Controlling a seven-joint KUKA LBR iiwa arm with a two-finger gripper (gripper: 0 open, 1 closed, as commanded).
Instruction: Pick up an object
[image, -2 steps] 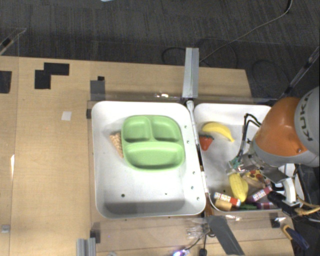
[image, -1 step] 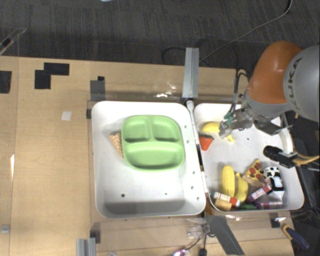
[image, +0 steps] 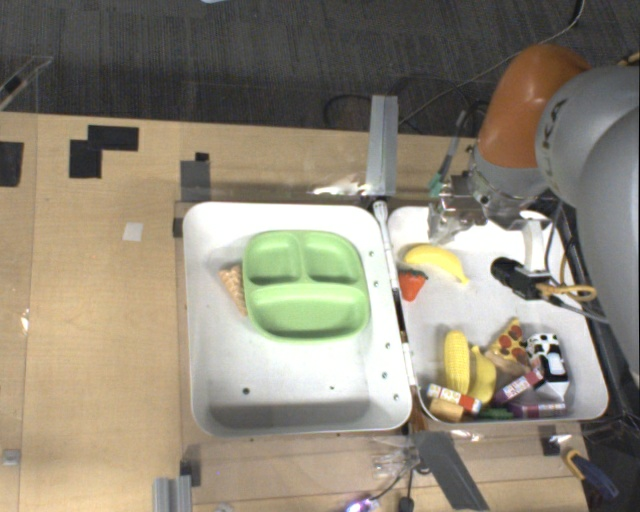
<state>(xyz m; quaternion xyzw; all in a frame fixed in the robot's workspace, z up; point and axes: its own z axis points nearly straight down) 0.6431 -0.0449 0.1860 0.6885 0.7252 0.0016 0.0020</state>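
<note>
The arm (image: 590, 120), grey with its orange band, looms closest to the lens at the right and reaches over the far end of the right bin (image: 600, 385). No object has been lifted. The likeliest candidate, judging by nearness, is the banana (image: 436, 262), which lies on the bin floor near the far left corner, just below the gripper (image: 452, 218) in the picture. Whether the gripper is spread or pressed together cannot be told from this angle, and nothing shows in its grasp. Just beside the banana, against the wall shared by the bins, sits a small red piece (image: 411, 285). Farther toward the near end lie a corn cob (image: 457, 362), a pizza slice (image: 508, 343) and a cow-patterned toy (image: 545, 350) among other small items. The left bin (image: 215, 330) holds a green divided plate (image: 304, 283) with a tan piece (image: 233, 288) at its left edge. The descent, the grasp and the lift all remain.
</note>
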